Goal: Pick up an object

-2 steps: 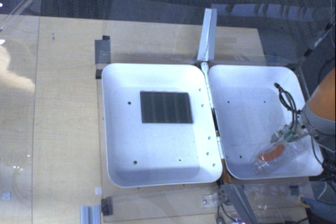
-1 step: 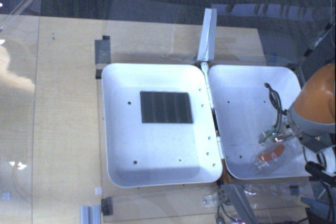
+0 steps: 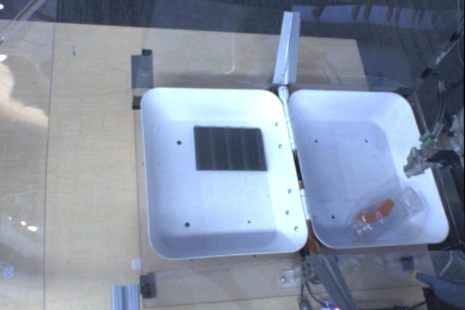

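Note:
A clear plastic bottle [image 3: 385, 213] with an orange-red label lies on its side in the right bin [image 3: 341, 134], near that bin's front right corner. My gripper [image 3: 420, 162] hangs at the right rim of this bin, a short way above and to the right of the bottle. The gripper is not touching the bottle. Cables and the arm's wrist run off the frame's right edge behind it.
The left bin [image 3: 167, 156] holds a flat dark grey ribbed rectangle [image 3: 229, 149] on its floor. A metal divider bar [image 3: 286, 54] stands between the bins at the back. Clear shields and the wooden bench surround both bins.

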Robot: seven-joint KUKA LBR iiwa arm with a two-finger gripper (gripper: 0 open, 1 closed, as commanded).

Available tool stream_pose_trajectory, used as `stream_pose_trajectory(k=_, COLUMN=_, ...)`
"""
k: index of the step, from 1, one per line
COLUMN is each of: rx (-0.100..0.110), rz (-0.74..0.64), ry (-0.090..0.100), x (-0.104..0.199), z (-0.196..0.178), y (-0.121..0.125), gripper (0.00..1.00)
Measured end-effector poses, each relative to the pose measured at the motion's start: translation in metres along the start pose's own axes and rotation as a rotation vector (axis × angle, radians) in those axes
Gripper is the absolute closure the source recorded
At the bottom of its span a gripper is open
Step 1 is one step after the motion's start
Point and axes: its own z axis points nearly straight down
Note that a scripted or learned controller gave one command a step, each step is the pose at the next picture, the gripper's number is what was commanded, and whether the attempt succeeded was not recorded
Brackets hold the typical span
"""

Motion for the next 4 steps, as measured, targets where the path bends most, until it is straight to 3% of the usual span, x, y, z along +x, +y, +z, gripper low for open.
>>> stream_pose_trajectory(k=1, rx=0.006, rz=0.292, ry=0.002, x=0.010, z=0.067, y=-0.005, gripper=0.00)
stream_pose_trajectory(k=2, rx=0.003, rz=0.555, ry=0.000, x=0.012, z=0.006, y=-0.005, gripper=0.00)
stream_pose_trajectory(k=3, rx=-0.006, rz=0.763, ry=0.004, x=0.051, z=0.122, y=-0.004, gripper=0.00)
stream_pose_trajectory(k=4, rx=0.002, rz=0.895, ry=0.000, x=0.025, z=-0.001, y=0.002, gripper=0.00)
